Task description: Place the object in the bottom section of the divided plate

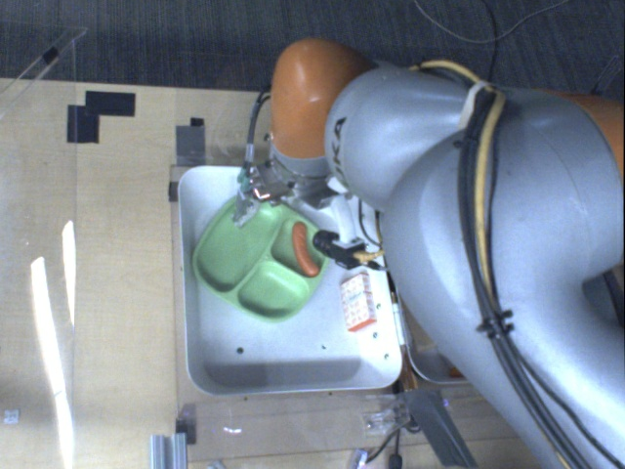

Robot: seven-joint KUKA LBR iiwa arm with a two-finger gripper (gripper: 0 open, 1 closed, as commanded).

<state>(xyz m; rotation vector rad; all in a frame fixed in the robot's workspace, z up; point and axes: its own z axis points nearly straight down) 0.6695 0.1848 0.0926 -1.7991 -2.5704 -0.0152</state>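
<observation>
One green divided plate is lying in the left white bin, tilted a little toward the bin's far-left corner, with three compartments showing: a large one at left, one at the lower middle, and one at the right. An orange-red object, sausage-shaped, is sitting in the right-hand compartment, close under the arm's wrist. A small red-and-white packet is lying on the bin floor just beside the plate's right rim, apart from it.

The grey arm is reaching in from the right and covering much of the bin's far-right part. The gripper is hanging over the plate's upper rim, near the far edge of the bin. From where I am standing the metal tips are looking close together, but I cannot tell whether they are parted or closed, nor whether they are touching the rim. Nothing is showing between them.

Judgement on step: the object is lying in a plate section and the gripper is standing off from it and carrying nothing visible, so this is reading as either the moment before a pick or just after a release. Which compartment counts as "bottom" is uncertain; the lower-middle one is looking bare. If that is the target, the next move is calling for a descent onto the orange-red object, a grasp across its narrow width, and a short carry toward the near side.
</observation>
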